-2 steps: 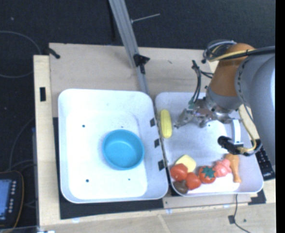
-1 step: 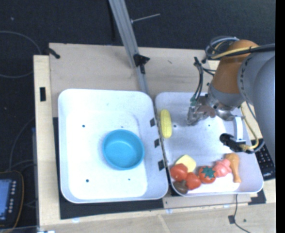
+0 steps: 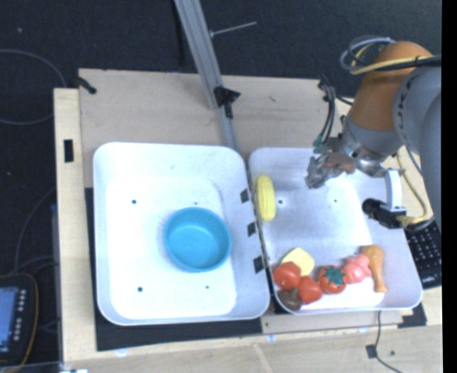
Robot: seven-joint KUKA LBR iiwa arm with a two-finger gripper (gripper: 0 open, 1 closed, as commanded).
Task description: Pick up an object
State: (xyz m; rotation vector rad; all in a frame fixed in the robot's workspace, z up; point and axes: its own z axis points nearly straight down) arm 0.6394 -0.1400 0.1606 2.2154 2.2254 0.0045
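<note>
Camera view has the arm [image 3: 392, 92] coming in from the right, orange band up top, with the gripper [image 3: 322, 171] hanging over the far edge of the right bin [image 3: 329, 208]. Honestly can't tell if the fingers are apart or together, it's just a dark grey clump from this angle, and nothing visible is caught in it.

Right bin has all the stuff. A corn cob [image 3: 265, 197] lies along its left edge, roughly halfway down, well apart from the gripper. The rest is bunched along the near edge: a yellow wedge [image 3: 298, 260] just behind a red tomato [image 3: 287, 274], another tomato [image 3: 309, 289] touching it near the near-left corner, then a tomato with a green top [image 3: 332, 279], a pink toy [image 3: 356, 268] and an orange drumstick-looking thing [image 3: 375, 266] toward the near-right corner. They're packed close, mostly touching.

Left bin [image 3: 135, 177] holds a blue bowl [image 3: 197, 238], upright, sitting a bit right of the middle.
</note>
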